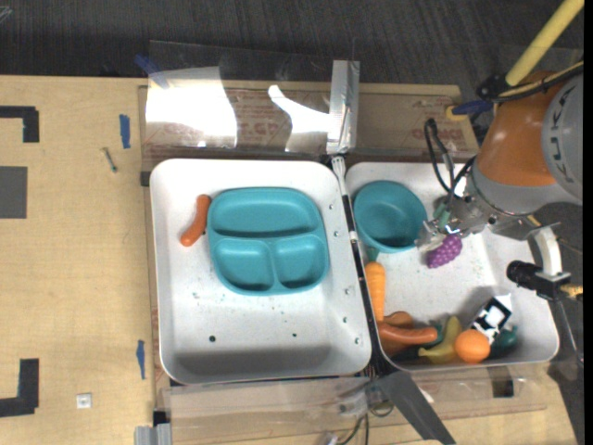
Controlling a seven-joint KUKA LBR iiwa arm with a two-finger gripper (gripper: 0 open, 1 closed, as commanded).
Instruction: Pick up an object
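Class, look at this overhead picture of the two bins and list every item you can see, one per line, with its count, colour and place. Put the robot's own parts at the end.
Bins: 2, white, side by side on the bench.
Divided plate: 1, teal, middle of the left bin.
Sausage-like toy: 1, orange, left bin, beside the plate's left edge.
Cup: 1, teal, far left corner of the right bin.
Grape bunch: 1, purple, right bin, just right of the cup, at the claw.
Carrot: 1, orange, along the right bin's left wall.
Toy pile: several, orange, brown, yellow, green, black-and-white, near edge of the right bin.
Arm: 1, grey with orange band, entering from the right.
Claw: 1, over the right bin, above the grapes.
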